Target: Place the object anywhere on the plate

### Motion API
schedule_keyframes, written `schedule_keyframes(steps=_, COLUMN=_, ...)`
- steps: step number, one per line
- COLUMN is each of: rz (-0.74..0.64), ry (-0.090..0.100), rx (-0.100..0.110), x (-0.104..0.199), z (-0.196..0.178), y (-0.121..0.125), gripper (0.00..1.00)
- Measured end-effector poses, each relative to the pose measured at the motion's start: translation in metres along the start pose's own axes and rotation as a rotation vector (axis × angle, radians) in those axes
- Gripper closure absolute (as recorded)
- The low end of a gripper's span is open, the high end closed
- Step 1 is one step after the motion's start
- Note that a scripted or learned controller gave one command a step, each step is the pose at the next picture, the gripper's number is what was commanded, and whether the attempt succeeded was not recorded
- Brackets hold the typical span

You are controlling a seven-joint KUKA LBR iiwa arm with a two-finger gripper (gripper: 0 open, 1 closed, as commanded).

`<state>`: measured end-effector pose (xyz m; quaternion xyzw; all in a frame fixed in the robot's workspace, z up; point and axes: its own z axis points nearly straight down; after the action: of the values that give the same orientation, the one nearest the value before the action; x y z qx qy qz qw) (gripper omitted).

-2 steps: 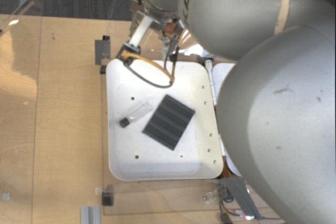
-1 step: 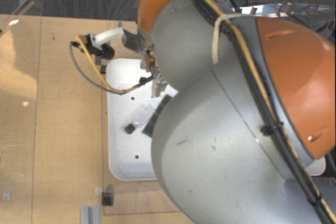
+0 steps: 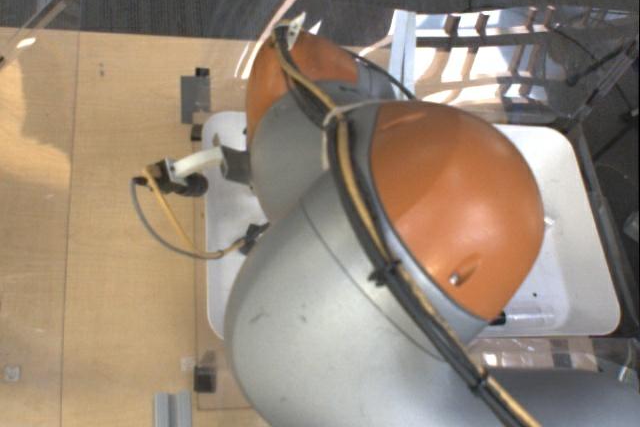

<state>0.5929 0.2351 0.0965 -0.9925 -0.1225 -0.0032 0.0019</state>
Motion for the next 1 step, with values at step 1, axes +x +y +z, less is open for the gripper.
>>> schedule_keyframes(steps=1, rz=-0.001, ry=0.001, rx=0.002, x=0.0011, z=-0.0107, y=0.0006, gripper=1.00)
